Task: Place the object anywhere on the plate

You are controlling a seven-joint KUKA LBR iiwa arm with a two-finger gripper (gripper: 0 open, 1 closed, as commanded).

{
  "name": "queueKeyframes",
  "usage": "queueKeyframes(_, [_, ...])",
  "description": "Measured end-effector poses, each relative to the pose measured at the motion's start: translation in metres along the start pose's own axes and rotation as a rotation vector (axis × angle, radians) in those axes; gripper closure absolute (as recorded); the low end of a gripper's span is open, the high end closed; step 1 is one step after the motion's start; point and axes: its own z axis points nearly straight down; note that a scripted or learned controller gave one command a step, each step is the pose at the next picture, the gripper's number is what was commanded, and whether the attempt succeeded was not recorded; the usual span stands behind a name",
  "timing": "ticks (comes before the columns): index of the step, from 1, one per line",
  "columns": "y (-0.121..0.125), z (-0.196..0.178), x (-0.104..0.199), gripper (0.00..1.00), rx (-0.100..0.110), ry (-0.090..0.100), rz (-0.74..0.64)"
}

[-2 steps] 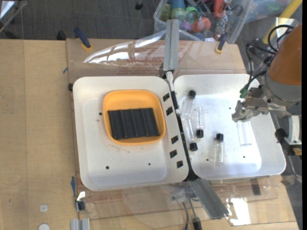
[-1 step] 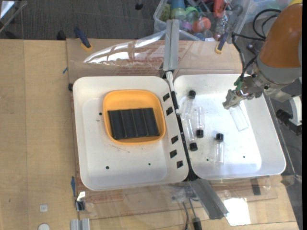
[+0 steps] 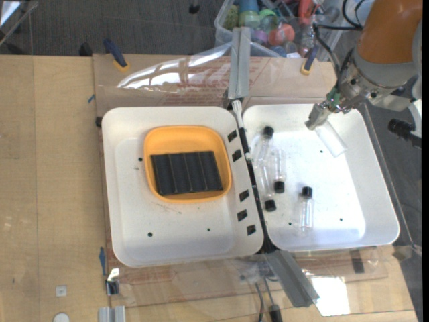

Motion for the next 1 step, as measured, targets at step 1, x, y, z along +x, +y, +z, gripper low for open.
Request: queueKeyframes(1, [0.0256, 0.0112, -0.0138, 1.0, 0.0, 0.0, -0.11])
